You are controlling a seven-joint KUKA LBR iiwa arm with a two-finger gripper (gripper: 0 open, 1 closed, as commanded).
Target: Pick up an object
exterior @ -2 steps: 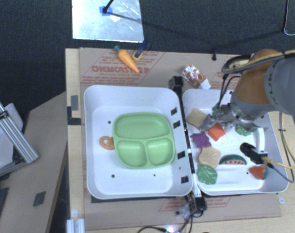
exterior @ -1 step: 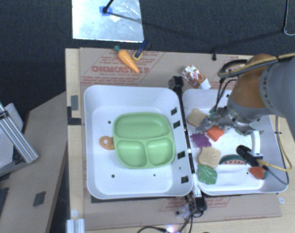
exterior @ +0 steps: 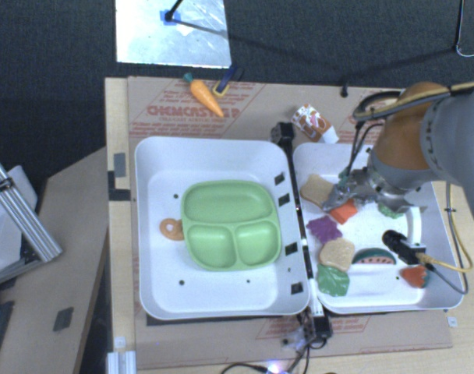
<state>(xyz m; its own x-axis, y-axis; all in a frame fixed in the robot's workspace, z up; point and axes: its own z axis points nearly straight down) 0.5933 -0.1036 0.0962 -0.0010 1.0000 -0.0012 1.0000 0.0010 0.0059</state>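
Note:
The right bin (exterior: 436,298) holds several toy foods: a tan bread slice (exterior: 316,188), an orange piece (exterior: 343,212), purple grapes (exterior: 323,228), a tan cookie (exterior: 337,253), a green leaf (exterior: 333,281), a watermelon slice (exterior: 375,257) and a red piece (exterior: 415,275). My gripper (exterior: 348,196) hangs low over the bin's upper left part. It is right above the orange piece and next to the bread slice. The grey arm (exterior: 424,142) covers the bin's upper right part.
The left bin (exterior: 155,287) holds a green divided plate (exterior: 229,224) and a small orange ring (exterior: 171,229). Behind the bins, a toy carrot (exterior: 206,97) and a small packet (exterior: 313,123) lie on the cardboard. A foil sheet (exterior: 173,22) lies farther back.

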